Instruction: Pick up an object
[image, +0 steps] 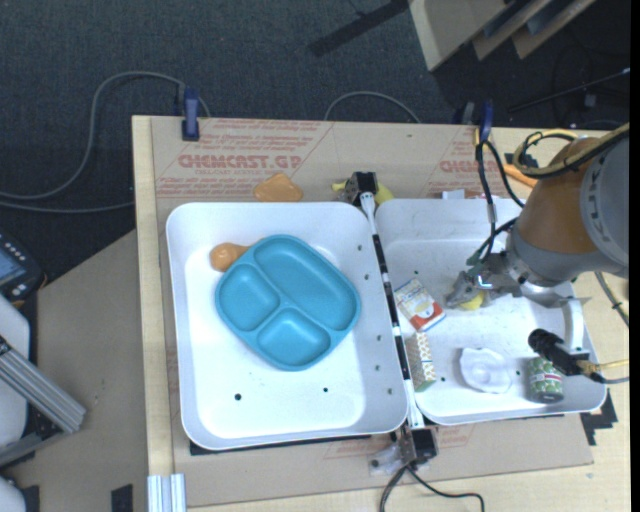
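gripper low in the right bin, finger state unclear; nearby a small white-and-red packet, flat.

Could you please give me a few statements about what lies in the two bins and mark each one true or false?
1. The blue divided plate lies in the left bin. True.
2. The plate is red. False: it is blue.
3. The small packet lies in the right bin. True.
4. The gripper hangs over the left bin. False: it is over the right bin.
5. An orange item touches the plate's edge. True.
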